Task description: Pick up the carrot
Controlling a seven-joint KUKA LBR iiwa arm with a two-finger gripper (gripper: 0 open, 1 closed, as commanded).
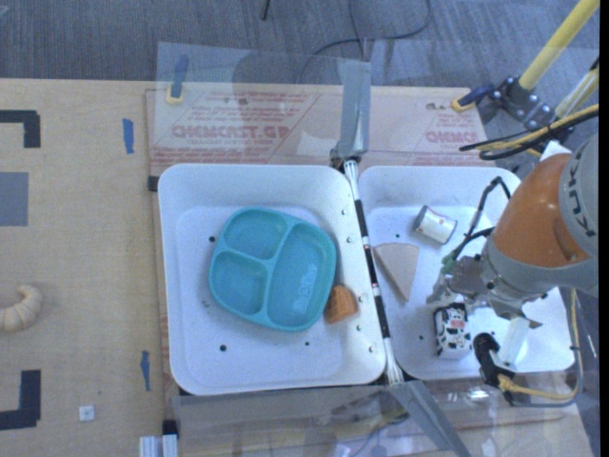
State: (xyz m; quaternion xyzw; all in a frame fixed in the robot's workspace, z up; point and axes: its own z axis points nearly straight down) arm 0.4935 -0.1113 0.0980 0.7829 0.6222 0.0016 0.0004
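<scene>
The carrot (342, 303), a short orange lump, lies in the left bin (190, 350) against the right rim of the teal divided plate (274, 268). My gripper (456, 301) hangs low in the right bin (542, 346), well to the right of the carrot and across the wall between the bins. It sits just above a small black-and-white cow-patterned thing (453, 331), and whether it touches that thing I cannot tell.
In the right bin a beige wedge (400, 267) lies by the left wall, and a small white-and-silver can (434, 224) rests near the back. A pale croissant-shaped thing (19, 308) lies on the bench far left.
</scene>
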